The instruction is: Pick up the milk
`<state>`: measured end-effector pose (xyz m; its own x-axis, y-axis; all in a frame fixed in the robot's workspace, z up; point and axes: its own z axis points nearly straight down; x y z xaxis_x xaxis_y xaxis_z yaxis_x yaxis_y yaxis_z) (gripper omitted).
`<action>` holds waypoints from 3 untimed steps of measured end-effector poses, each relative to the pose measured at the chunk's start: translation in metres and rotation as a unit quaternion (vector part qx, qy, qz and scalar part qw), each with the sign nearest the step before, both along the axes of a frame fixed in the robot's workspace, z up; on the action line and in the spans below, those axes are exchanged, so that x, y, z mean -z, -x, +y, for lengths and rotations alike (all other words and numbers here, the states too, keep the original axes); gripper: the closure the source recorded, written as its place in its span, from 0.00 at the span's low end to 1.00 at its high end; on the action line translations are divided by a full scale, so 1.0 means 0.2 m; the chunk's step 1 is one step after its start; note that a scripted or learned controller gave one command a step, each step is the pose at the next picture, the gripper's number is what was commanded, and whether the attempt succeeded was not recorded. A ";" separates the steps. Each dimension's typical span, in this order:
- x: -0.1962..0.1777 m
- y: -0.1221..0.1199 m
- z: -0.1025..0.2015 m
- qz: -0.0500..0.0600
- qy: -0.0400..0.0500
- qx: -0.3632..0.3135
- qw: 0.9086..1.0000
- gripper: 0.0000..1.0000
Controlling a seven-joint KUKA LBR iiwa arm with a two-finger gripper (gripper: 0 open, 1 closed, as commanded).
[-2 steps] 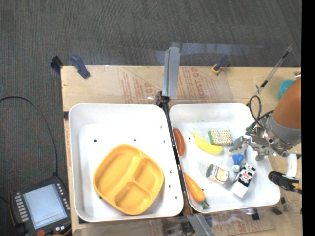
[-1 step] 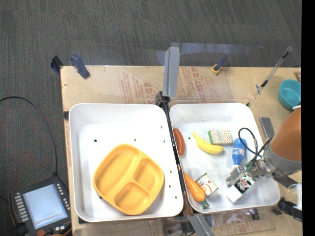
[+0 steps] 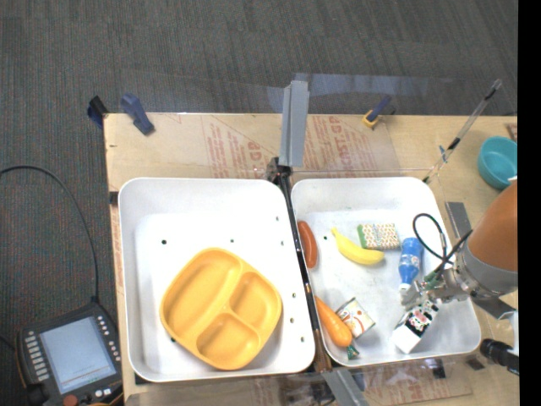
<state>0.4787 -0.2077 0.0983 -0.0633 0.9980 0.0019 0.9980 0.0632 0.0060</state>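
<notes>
The milk (image 3: 412, 328) is a small white bottle with black cow patches. It lies tilted in the front right corner of the right bin (image 3: 380, 194). My gripper (image 3: 428, 291) hangs low over the bin, just above the bottle's upper end and right beside the blue bottle (image 3: 409, 260). Nothing shows the milk lifted; it rests on the bin floor. The grey arm with its orange band (image 3: 505, 231) comes in from the right.
The right bin also holds a sausage (image 3: 308, 244), a banana (image 3: 357, 249), a striped box (image 3: 378, 235), a carrot (image 3: 334, 322) and a small carton (image 3: 357, 318). A yellow divided plate (image 3: 221, 308) lies in the left bin (image 3: 169, 205). The bin's right wall is close to the milk.
</notes>
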 end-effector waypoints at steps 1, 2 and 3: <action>-0.32 -0.01 0.29 0.004 0.000 -0.015 1.000 1.00; -0.55 0.01 0.17 0.004 0.000 0.073 0.997 1.00; -0.55 0.01 0.17 0.004 0.000 0.073 0.997 0.00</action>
<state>0.4761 -0.1746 0.2083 0.0824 0.9966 0.0010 0.9966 -0.0824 -0.0020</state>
